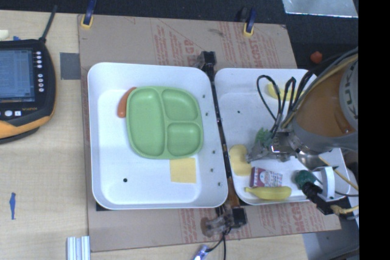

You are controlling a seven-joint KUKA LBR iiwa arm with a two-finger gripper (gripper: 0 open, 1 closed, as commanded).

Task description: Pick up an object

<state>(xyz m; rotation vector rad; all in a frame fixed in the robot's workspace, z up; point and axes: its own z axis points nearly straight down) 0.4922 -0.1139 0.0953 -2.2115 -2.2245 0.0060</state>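
Note:
My gripper is low in the right bin, with the grey arm and its orange band above it at the right. Just left of it lies a pale yellow object. In front of it lie a small maroon and white carton and a yellow banana. A green object lies to the carton's right. Something greenish shows at the gripper's tip, too small to identify. Another yellow item sits at the bin's back, partly behind black cables.
The left bin holds a green divided plate, an orange-red object poking out from its left edge, and a flat yellow square. A teach pendant lies on the bench at far left. Black cables loop over the right bin.

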